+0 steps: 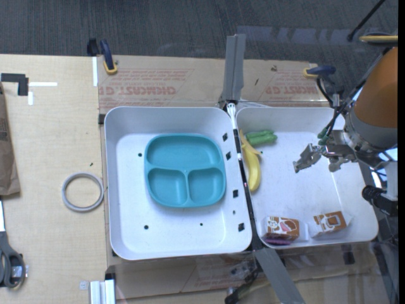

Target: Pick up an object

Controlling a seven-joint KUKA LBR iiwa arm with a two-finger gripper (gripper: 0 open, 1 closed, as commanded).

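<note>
Two brown-and-white snack packets (281, 227) are seen at the right white bin's (297, 189) six o'clock edge. The long yellow banana (252, 168) lies at nine o'clock. The tool (310, 158) hovers spread, holding nothing; it should be centred before descent.

VIEW: one camera, fixed above the bench (50, 138) | FACING: downward at a slant | COVERAGE: left bin (120, 189) and right bin (354, 227) are framed whole, side by side | RANGE: moderate; bench edge and dark floor (190, 11) are included at top | ARM ENTRY: arm (380, 100) is seen at right.
</note>
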